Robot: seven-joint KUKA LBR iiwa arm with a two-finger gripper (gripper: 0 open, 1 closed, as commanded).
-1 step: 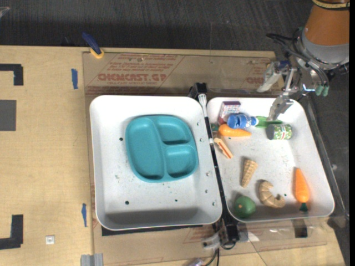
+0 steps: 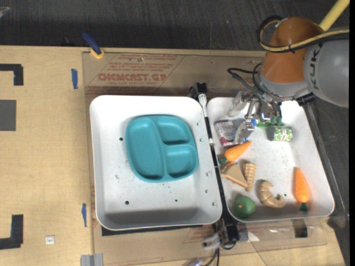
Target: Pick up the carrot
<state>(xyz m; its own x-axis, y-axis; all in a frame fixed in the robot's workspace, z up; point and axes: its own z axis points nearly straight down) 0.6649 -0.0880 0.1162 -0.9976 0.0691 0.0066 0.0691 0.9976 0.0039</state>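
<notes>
Two carrots lie in the right bin [image 2: 319,165]. One orange carrot [image 2: 238,150] rests near the bin's left wall, tilted, with its green top toward the lower left. The other carrot [image 2: 301,185] lies near the right wall, pointing up and down with its stem at the bottom. My gripper [image 2: 253,117] hangs over the top middle of the right bin, just above and to the right of the first carrot. It sits below the orange wrist band [image 2: 288,43]. Nothing shows between it and either carrot.
The right bin also holds a silver wrapper [image 2: 224,129], a green can [image 2: 281,133], two tan bread-like pieces [image 2: 249,174] [image 2: 270,194] and a green lime [image 2: 244,206]. A teal divided plate [image 2: 161,147] sits in the left bin [image 2: 111,198].
</notes>
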